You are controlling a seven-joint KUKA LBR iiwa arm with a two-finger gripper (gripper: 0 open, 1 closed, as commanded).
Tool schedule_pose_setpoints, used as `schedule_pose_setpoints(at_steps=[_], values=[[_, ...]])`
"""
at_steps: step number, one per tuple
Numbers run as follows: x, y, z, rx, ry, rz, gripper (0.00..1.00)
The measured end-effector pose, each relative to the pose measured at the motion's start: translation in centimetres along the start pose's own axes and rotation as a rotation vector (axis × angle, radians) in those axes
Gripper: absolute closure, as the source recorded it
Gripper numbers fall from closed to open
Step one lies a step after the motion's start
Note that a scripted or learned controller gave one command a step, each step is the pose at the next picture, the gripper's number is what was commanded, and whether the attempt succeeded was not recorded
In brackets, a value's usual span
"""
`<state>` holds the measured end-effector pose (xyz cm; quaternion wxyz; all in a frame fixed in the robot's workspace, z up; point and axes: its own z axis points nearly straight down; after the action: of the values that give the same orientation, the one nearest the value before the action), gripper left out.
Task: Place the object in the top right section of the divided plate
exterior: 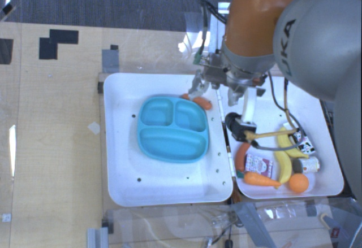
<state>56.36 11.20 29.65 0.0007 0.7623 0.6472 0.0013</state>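
A blue divided plate (172,130) lies in the left white bin (124,173), with two small sections at the back and one long section in front. A small orange-red object (202,103), like a sausage, rests against the outer rim of the plate's top right section. A second orange bit (185,96) shows just left of it. My gripper (199,90) hangs directly above this object, close to it. Whether it grips the object is hidden by the wrist.
The right bin (334,179) holds a banana (284,153), a carrot (261,179), an orange ball (298,183), a pink and white carton (260,164), a red piece (242,155) and a cow-patterned item (304,146). The divider wall (225,145) runs between the bins.
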Motion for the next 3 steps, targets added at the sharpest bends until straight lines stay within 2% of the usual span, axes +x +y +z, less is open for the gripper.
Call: schedule_pose_setpoints(at_steps=[1,3], values=[[-0.5,1.13,-1.64,0.001,-0.001,0.222,0.0],[-0.47,1.12,-1.63,0.001,-0.002,0.221,0.0]])
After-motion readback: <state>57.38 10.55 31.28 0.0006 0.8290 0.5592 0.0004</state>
